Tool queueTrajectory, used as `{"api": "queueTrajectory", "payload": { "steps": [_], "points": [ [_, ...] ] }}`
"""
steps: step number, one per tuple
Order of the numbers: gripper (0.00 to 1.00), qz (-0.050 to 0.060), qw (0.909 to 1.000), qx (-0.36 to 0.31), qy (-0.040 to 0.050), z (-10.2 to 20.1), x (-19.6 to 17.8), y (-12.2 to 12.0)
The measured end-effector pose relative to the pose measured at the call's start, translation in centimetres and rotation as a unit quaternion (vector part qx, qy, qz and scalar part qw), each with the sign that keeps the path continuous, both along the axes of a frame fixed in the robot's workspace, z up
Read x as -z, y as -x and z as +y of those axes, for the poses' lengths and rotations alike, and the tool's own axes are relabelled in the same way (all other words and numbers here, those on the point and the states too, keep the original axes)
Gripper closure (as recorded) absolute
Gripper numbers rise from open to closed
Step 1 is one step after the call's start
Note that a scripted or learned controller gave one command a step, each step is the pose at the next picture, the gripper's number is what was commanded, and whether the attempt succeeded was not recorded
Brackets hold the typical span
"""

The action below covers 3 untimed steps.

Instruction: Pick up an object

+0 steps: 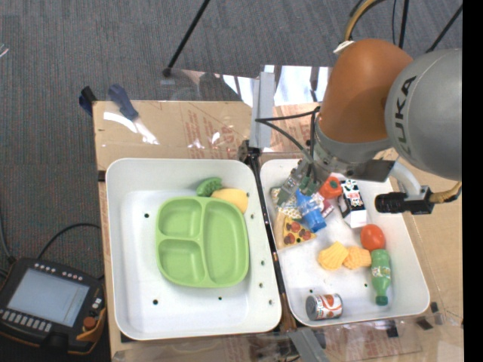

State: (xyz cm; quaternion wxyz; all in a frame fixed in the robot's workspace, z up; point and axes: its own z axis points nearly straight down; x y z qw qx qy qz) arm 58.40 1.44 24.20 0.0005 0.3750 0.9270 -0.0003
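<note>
Above the right bin [419,277], the gripper [296,185] hangs just beside a blue toy [311,210], grip unclear

1. Single fixed camera is looking down at a slant from above the bench [189,127]; both bins, left bin [121,202] and right bin [407,277], are sitting mid-frame.
2. Arm [392,104] is entering from the right, looming near the lens.

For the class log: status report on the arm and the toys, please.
End effector low over right bin's back-left corner, at blue toy. Pizza slice and red toy crowd close. Grasp unconfirmed.
</note>
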Motion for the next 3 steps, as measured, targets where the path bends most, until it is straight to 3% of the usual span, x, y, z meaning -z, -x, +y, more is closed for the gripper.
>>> {"api": "queueTrajectory", "payload": {
  "steps": [1, 2, 3],
  "points": [
    [1.0, 0.002, 0.9843, -0.177, -0.0008, 0.5, 5.7, 5.8],
    [1.0, -0.004, 0.9924, -0.123, 0.0, 0.6, -2.9, -2.7],
    [1.0, 0.003, 0.9675, -0.253, -0.0011, -1.2, 5.7, 4.3]
  ]
}}
